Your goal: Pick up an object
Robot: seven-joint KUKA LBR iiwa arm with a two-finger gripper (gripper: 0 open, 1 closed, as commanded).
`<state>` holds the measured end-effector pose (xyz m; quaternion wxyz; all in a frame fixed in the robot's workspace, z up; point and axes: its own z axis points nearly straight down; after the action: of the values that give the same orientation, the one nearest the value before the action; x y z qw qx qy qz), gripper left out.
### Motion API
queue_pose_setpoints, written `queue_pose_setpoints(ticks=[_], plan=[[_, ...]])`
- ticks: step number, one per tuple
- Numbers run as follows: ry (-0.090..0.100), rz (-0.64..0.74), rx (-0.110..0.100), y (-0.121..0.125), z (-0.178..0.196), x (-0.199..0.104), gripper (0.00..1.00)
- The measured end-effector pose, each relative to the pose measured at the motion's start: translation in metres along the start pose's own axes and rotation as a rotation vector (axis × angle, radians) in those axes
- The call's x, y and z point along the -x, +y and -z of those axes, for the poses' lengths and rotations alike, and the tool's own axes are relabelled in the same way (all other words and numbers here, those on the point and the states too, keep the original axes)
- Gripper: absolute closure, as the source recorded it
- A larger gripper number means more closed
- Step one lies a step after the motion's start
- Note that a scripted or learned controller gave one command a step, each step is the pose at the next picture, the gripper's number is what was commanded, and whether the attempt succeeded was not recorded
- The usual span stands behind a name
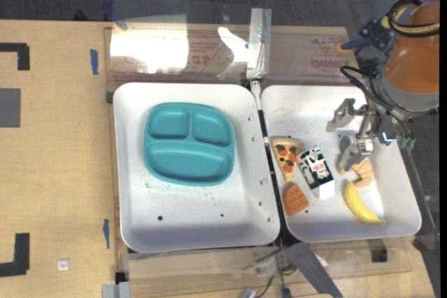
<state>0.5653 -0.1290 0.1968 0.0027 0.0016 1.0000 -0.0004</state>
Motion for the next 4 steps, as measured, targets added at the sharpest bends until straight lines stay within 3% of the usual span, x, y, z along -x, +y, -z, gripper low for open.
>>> queue_pose_setpoints(ticks=[1,2,3,4], plan=[[-0.023,-0.142,-0.003,0.006,-0.076,0.005,0.00],[-0.035,-0.636,0.005,0.007,-0.087,0.050,0.00],[-0.054,-0.635,0.010,0.008,-0.071,0.056,1.00],[-0.008,-0.699,0.006,0.086,0.018,0.039,1.00]])
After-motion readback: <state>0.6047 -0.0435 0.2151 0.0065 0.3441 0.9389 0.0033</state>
